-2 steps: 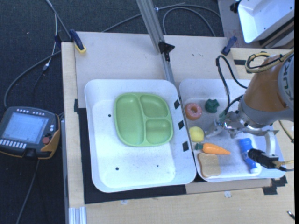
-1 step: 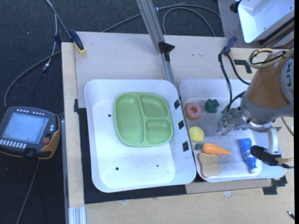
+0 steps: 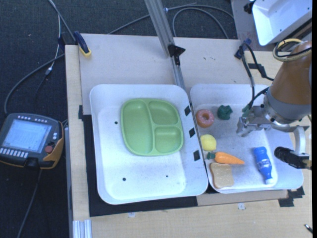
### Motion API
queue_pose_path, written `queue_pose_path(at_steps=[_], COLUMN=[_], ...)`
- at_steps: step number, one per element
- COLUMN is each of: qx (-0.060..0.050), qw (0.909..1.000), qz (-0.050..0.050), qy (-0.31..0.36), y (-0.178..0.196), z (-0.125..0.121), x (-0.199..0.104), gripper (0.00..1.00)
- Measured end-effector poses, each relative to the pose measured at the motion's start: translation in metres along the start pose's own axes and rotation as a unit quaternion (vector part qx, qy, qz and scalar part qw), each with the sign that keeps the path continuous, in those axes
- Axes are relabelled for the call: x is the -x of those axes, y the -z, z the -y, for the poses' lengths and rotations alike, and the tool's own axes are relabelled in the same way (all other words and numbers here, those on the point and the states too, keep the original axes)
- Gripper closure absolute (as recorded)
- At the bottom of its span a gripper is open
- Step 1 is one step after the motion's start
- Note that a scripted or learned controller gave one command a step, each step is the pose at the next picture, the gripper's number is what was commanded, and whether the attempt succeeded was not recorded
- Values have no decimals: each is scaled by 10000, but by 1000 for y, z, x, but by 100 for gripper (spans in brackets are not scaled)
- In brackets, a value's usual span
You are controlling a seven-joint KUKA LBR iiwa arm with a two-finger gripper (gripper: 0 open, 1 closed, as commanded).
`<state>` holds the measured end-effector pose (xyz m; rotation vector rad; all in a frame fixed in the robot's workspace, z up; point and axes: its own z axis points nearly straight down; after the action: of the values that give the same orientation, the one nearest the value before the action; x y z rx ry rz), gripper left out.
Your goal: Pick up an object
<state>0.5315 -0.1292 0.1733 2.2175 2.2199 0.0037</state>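
Bottle (image 3: 263, 163), blue, lies in the right bin (image 3: 233, 93) just below the gripper (image 3: 249, 125) and a little to its right, long axis running almost up and down the view. I cannot tell the gripper's state; nothing is visibly held. Carrot (image 3: 229, 158) lies beside, left.

A pale wooden desk (image 3: 129, 58) is seen from above, set on dark carpeted floor (image 3: 29, 48). Grey cables (image 3: 47, 4) are trailed across the carpet. A handheld control pendant (image 3: 29, 140) with a lit screen is placed left of the desk.
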Motion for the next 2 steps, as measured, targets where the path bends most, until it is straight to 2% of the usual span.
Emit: queue_pose_path(at_steps=[2], qx=[17], qw=[10000], qz=[5], qy=[3], y=[117], z=[-5], x=[7], gripper=[100])
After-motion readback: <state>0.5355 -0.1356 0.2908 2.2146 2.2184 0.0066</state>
